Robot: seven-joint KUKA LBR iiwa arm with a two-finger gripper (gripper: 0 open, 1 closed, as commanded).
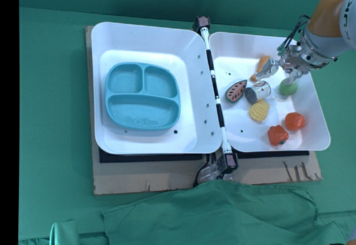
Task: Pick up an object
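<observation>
The right white bin [314, 107] holds several small toy foods. An orange carrot-like piece [261, 64] lies at the back, and a green round item [287, 88] sits to its right. A watermelon slice [236, 91], a silver can [258, 92] and a yellow corn piece [259, 110] cluster in the middle. A red pepper [277, 135] and an orange round fruit [295, 121] lie near the front. My gripper [282, 71] hangs open over the bin's back, between the orange piece and the green item, with nothing between its fingers.
The left white bin [189, 71] carries a light blue divided plate [143, 95]. A black-and-white striped bar [214, 79] runs between the two bins. Green cloth [222, 213] lies bunched in front of the bench.
</observation>
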